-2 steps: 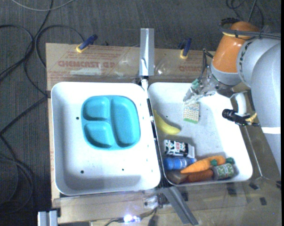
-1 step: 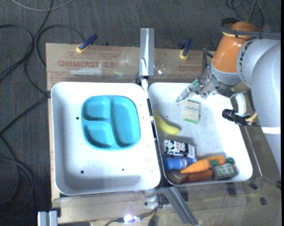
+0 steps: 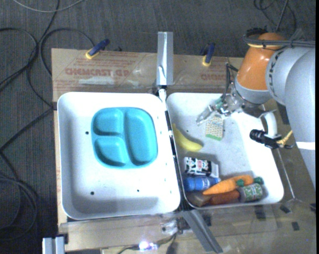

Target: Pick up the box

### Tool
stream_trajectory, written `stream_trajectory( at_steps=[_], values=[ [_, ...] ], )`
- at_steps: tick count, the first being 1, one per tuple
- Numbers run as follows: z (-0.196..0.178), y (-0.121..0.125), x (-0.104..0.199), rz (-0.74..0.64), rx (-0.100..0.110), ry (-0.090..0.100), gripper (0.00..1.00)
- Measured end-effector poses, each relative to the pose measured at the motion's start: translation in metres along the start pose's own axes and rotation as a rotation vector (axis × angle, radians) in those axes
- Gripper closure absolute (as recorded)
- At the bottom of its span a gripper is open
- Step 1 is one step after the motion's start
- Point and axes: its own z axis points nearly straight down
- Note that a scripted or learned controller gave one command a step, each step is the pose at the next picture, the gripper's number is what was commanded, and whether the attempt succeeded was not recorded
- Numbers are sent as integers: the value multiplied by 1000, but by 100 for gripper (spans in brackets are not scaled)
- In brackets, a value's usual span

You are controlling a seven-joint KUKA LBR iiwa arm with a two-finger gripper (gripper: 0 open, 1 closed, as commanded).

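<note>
A black-and-white printed box [image 3: 200,166] lies flat in the right bin [image 3: 265,157], near its middle and just below the banana [image 3: 187,139]. My gripper [image 3: 216,111] hangs over the far part of that bin, well up and to the right of the box. A small pale green checkered packet [image 3: 215,127] sits directly under the gripper. Whether the gripper touches the packet is unclear. Nothing is lifted from the box's spot.
Along the right bin's near wall lie a blue bottle [image 3: 199,184], a carrot [image 3: 229,184], a brown item [image 3: 222,197] and a green can [image 3: 251,191]. The left bin [image 3: 74,189] holds a blue divided tray [image 3: 125,136]. A metal divider post [image 3: 164,62] stands between the bins.
</note>
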Motion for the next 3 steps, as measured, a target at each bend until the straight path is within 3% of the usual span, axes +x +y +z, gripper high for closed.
stream_trajectory(
  at_steps=[2, 3],
  values=[
    [13, 4, -7, -71, 25, 17, 0],
    [3, 5, -6, -72, 24, 16, 100]
  ],
)
